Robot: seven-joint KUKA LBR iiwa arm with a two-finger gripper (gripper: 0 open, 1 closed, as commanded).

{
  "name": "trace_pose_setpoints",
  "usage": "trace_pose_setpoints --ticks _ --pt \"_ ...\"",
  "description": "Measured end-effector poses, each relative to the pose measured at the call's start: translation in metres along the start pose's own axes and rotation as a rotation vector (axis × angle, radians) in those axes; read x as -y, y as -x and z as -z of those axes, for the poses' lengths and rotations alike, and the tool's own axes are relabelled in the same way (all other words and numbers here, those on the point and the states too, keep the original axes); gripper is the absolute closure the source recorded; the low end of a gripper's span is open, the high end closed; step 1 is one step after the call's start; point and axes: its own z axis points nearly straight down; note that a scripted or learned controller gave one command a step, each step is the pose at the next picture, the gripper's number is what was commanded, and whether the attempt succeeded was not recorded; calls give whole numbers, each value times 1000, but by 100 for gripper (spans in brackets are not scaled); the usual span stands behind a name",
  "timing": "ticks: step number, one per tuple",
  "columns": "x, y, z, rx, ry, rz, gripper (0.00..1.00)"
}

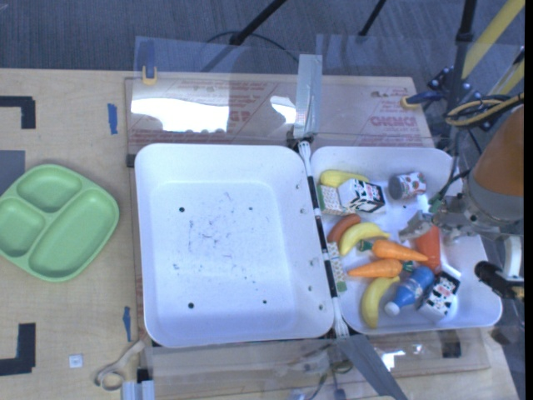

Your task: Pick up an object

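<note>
The right bin [479, 307] holds a heap of toy food. A banana [332, 177] and a cow-patterned carton [356, 196] lie at the back, with a grey can [406, 185] to their right. Mid-bin are a second banana [363, 236] and two carrots [398, 251] [374, 268]. A third banana [374, 299], a blue bottle [409, 292] and a small cow-patterned box [441, 295] sit at the front. My gripper [425, 222] is low over the bin's right half, just above a red-orange piece [429, 245] and right of the carrots.
The left bin [225, 240] is bare white with faint scuffs. A green divided plate [57, 221] rests on the bench far left. Clear panels stand behind both bins. The arm's orange band [506, 167] and cables crowd the right edge.
</note>
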Motion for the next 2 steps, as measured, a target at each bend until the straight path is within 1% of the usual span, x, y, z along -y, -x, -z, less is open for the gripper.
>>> trace_pose_setpoints --ticks 1,2 --pt "-1 1 10 1 3 -2 100" --pt "3 -52 100 4 -6 -33 100"
